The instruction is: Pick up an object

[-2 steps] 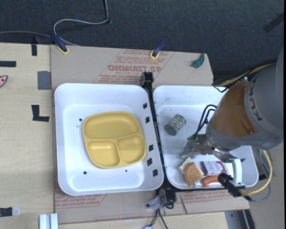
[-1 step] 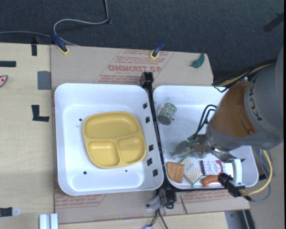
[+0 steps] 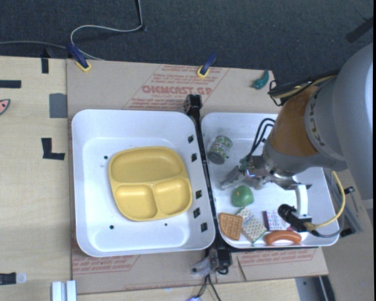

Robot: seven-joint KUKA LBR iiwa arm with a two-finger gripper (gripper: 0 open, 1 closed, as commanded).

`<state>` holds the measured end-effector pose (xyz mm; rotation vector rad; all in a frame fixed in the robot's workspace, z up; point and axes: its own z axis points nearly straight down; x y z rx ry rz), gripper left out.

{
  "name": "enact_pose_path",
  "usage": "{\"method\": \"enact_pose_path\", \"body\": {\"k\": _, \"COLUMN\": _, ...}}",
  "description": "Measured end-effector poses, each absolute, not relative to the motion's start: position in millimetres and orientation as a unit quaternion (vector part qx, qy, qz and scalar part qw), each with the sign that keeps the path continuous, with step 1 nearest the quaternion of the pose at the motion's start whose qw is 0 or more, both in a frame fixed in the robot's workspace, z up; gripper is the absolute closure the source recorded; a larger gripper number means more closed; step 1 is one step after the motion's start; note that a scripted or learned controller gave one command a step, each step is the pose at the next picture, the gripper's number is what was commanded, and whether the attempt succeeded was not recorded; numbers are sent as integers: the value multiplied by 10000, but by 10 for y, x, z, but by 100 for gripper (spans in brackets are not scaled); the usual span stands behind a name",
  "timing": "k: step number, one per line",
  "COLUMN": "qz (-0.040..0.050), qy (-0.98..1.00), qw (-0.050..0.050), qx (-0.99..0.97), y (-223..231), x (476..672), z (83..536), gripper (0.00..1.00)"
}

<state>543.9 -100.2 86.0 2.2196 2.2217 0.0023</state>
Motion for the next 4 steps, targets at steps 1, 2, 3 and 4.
{"method": "enact_pose_path", "body": {"k": 1, "qz": 3, "qy": 7071, "qw": 24, "qx": 7071, "y": -1013, "x": 5440, "z": 956, "gripper": 100}}
{"method": "enact_pose_path", "body": {"k": 2, "qz": 2, "qy": 7071, "qw": 23, "qx": 7071, "y": -1013, "x": 5439, "z": 955, "gripper": 0}}
{"method": "enact_pose_path", "body": {"k": 3, "qz": 1, "qy": 7074, "qw": 15, "qx": 7068, "y": -1007, "x": 5438, "z": 1047, "gripper": 100}}
{"method": "enact_pose_path", "body": {"k": 4, "qz": 0, "qy": 7074, "qw": 16, "qx": 7068, "y": -1007, "x": 5437, "z": 1045, "gripper": 0}}
